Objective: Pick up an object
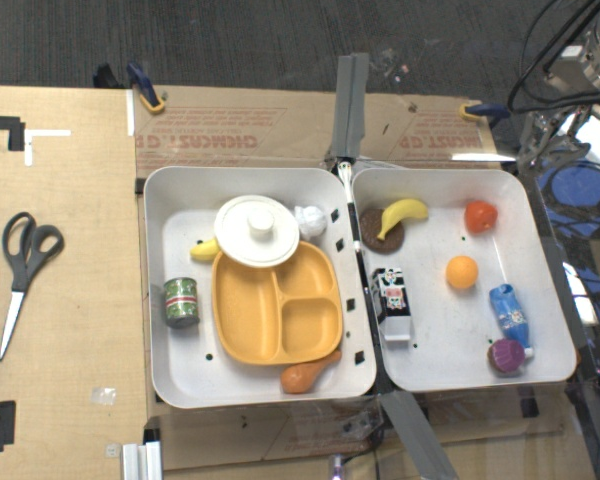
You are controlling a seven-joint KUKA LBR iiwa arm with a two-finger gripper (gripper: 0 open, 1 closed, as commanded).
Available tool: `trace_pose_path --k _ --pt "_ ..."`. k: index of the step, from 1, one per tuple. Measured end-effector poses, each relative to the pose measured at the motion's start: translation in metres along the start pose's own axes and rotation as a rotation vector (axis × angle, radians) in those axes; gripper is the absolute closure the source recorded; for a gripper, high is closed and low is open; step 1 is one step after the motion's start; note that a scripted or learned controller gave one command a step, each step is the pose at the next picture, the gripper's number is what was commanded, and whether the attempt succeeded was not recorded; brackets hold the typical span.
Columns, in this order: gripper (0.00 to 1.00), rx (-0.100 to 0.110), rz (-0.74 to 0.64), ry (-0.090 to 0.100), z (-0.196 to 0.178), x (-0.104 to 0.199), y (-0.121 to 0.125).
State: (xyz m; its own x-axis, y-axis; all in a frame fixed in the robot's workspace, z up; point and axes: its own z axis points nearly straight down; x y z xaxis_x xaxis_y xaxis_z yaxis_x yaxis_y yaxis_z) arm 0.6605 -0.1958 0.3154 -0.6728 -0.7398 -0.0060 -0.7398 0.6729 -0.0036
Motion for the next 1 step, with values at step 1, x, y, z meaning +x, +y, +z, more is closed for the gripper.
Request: trace_pose_path --k 1 --pt "1.00 -0.003 -0.242 0.001 -0.0318 0.0572 0.0353"
